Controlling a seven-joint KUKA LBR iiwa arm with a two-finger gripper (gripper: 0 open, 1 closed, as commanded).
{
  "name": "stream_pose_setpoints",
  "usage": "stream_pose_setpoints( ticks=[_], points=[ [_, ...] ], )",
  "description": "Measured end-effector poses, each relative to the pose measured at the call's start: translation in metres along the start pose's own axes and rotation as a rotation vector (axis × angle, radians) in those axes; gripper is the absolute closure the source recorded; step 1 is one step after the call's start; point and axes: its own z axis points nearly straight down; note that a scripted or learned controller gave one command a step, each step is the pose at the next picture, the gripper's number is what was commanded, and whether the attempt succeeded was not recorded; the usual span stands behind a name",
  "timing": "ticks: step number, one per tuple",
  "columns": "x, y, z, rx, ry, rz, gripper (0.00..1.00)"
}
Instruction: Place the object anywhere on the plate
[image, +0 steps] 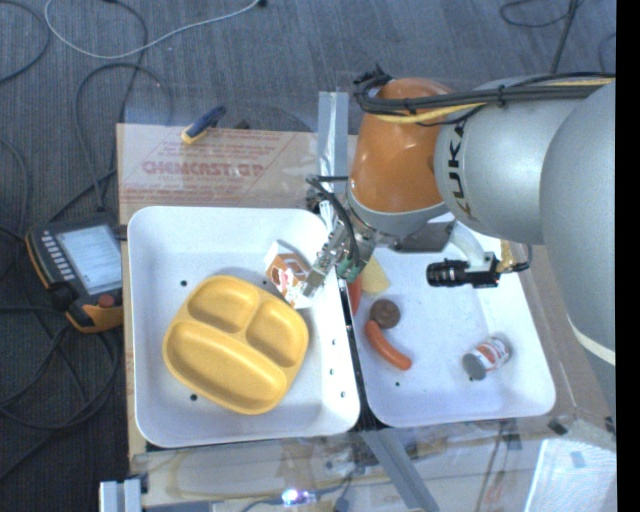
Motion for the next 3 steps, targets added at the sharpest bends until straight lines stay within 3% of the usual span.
stream_pose_setpoints(
  ticks=[1,2,3],
  points=[
    [-0.005,-0.008,0.008,0.001,0.0,-0.136,1.0],
    [0.022,0.006,-0.007,-0.001,0.001,-0.148,1.0],
    [0.022,0.006,-0.007,-0.001,0.001,-0.148,0.0]
  ],
)
